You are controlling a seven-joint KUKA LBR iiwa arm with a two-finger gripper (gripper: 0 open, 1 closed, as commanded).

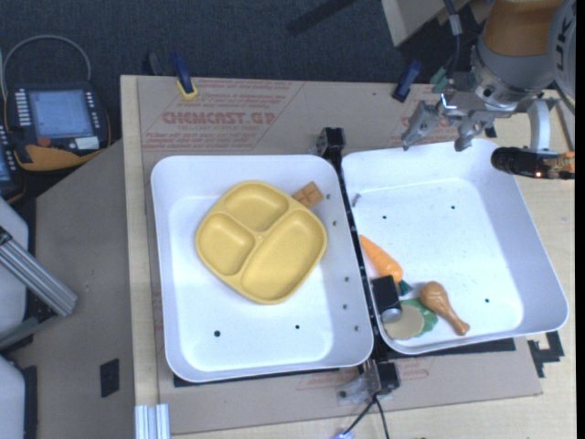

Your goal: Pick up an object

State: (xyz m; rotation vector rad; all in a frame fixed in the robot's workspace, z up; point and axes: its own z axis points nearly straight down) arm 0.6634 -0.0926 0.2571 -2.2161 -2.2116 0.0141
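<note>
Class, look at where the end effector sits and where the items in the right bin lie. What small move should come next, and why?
Probably swing the end effector toward the near-left corner of the right bin. It hangs above the bin's far rim with nothing between its open fingers, while the carrot, drumstick and other small items cluster in that corner.

This is a robotics lab. A grey-and-orange industrial arm (521,26) reaches in at two o'clock, a teach pendant (57,122) with a screen rests at nine o'clock, and two white bins (183,245) sit clamped on a stencilled wooden board (228,108) over dark carpet.
</note>
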